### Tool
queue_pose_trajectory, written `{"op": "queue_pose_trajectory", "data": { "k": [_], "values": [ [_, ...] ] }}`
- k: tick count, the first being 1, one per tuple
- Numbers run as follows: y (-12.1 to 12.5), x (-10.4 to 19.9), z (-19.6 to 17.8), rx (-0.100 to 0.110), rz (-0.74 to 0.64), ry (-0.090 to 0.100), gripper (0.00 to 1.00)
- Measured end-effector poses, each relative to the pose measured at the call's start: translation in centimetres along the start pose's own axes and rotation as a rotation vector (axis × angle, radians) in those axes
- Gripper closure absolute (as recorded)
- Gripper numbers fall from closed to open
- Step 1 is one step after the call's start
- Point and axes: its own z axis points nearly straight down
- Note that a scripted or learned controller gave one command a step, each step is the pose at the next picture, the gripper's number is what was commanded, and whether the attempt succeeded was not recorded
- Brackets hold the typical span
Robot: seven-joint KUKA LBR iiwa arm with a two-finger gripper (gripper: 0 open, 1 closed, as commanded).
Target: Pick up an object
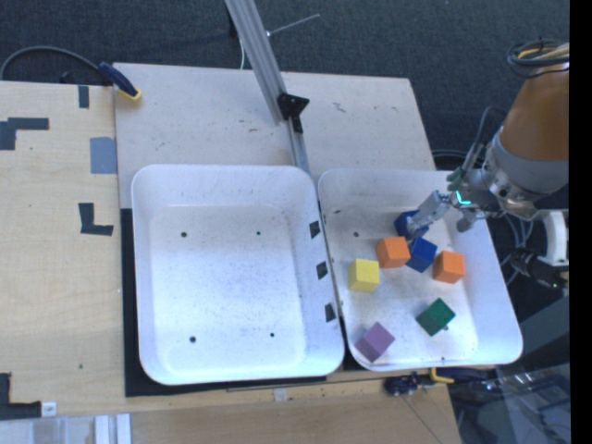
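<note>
Several small blocks lie in the right bin point(490, 336). An orange block point(393, 251) touches a blue block point(422, 254), and a second orange block point(449, 265) sits just right of them. A yellow block point(364, 274), a green block point(435, 317) and a purple block point(376, 339) lie nearer the front. My gripper point(424, 217) reaches in from the right, low over the bin's back half. Another blue block point(404, 222) lies at its tip, partly hidden by it. I cannot tell whether the gripper touches that block.
The left bin point(222, 276) stands beside the right one, with a shared rim between them. A slanted metal rail point(264, 58) runs from the top to the bins' back edge. The arm's orange band point(541, 109) is at the right.
</note>
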Motion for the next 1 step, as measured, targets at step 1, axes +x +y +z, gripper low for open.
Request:
{"op": "queue_pose_trajectory", "data": {
  "k": [1],
  "values": [
    [0.08, 0.0, -0.23, -0.004, -0.001, -0.001, 0.0]
  ]
}}
